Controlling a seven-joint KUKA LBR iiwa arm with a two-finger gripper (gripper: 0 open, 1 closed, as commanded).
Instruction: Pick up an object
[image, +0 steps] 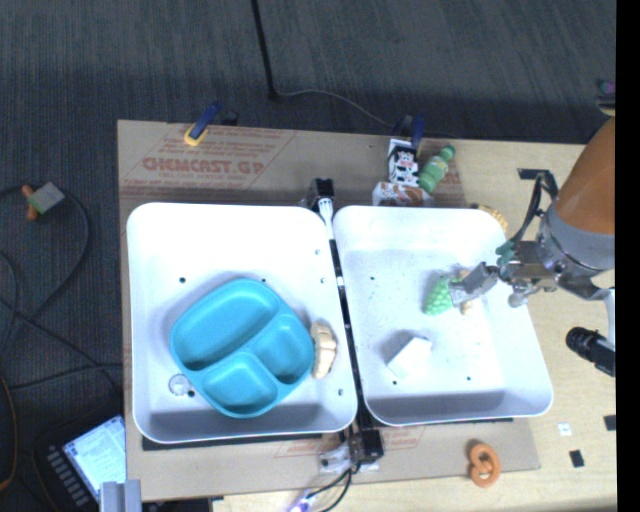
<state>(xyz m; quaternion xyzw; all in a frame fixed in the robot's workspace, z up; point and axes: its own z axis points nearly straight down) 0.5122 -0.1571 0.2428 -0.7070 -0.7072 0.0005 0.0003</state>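
While the arm reaches over the bench from the right, both white bins sit side by side on a brown board, and every place below is given relative to the seam between them.

Left bin (150, 240): lies just left of the seam; holds a blue divided tray, a small tan object and a small clear round piece.

Blue tray (240, 345): three compartments, set at a tilt in the lower middle of the left bin, near the seam.

Tan object (324, 349): rests against the tray's right edge, just left of the seam.

Clear round piece (179, 384): lies by the tray's lower left corner, well away from the seam.

Right bin (400, 235): lies just right of the seam; holds a green object and a white block.

Green object (438, 296): knobbly, near the middle of the right bin, touching or just beside the fingertips.

White block (408, 352): lies flat, closer to the seam and lower than the green object, apart from the gripper.

Gripper (470, 288): hangs over the right bin, far side from the seam, fingers pointing toward the green object; I cannot tell whether it is released or clenched.

Bench beyond the bins: a green-and-white toy (415, 172) lies above the right bin; an orange ring (484, 462) lies below it.
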